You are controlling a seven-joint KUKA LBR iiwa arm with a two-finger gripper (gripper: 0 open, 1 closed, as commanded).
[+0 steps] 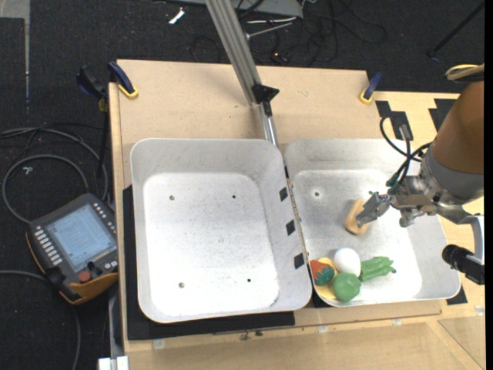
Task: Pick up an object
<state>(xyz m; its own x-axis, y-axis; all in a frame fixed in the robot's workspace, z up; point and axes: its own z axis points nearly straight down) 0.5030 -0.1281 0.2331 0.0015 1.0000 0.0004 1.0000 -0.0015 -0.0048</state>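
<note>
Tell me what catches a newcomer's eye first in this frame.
The grey arm with its orange band reaches in from the right, its gripper right at a tan object in the right bin. Near that bin's front edge cluster a white ball and green toys.

The arm (461, 149) shows as a thick rounded body, its far part an orange band that gives way to a grey collar toward the wrist. Black cables (402, 154) loop from the arm's left side down to the wrist. The wrist narrows to a metallic grey block, and from it the gripper (375, 206) extends as slim, dark grey fingers.
</note>
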